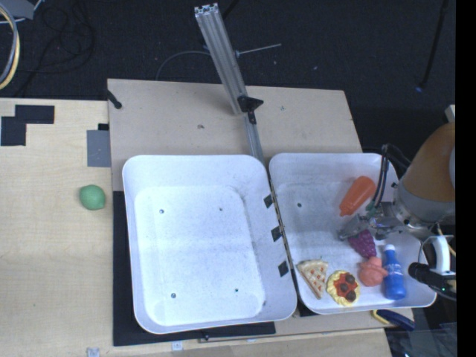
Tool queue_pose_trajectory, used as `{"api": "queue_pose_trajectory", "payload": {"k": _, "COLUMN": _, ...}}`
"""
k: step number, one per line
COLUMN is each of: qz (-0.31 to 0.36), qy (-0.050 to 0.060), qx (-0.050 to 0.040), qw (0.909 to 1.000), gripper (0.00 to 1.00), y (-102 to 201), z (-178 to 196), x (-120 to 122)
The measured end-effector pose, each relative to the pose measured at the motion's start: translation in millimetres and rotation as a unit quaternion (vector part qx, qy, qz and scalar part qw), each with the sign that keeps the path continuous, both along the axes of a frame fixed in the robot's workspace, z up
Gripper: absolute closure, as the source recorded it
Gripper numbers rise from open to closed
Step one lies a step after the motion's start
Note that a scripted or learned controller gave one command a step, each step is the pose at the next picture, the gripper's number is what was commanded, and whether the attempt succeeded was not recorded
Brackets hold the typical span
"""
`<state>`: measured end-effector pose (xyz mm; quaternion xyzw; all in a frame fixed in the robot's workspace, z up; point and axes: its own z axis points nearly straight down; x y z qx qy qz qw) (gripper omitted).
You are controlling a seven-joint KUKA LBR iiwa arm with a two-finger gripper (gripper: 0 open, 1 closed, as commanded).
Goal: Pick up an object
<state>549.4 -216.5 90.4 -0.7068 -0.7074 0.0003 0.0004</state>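
From the overhead camera, two white bins sat side by side on a bench. The arm [431,177] came in from three o'clock, over the right bin [312,171]. Its gripper [362,227] hung low by a purple toy [364,243], an orange carrot [357,194] at its twelve o'clock. How far the fingers were open, I cannot tell. Toward six o'clock lay a pizza slice [315,277], a round pizza [343,287], a pink toy [371,272] and a blue bottle [393,275]. The left bin [195,244] sat at nine o'clock; a green ball [93,197] lay beyond it.
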Motion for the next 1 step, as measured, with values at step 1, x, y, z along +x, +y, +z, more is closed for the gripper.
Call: {"api": "queue_pose_trajectory", "payload": {"k": 1, "qz": -0.001, "qy": -0.001, "qx": -0.0002, "qw": 1.0000, "gripper": 1.00, "y": -0.9, "z": 11.3, "x": 0.2}}
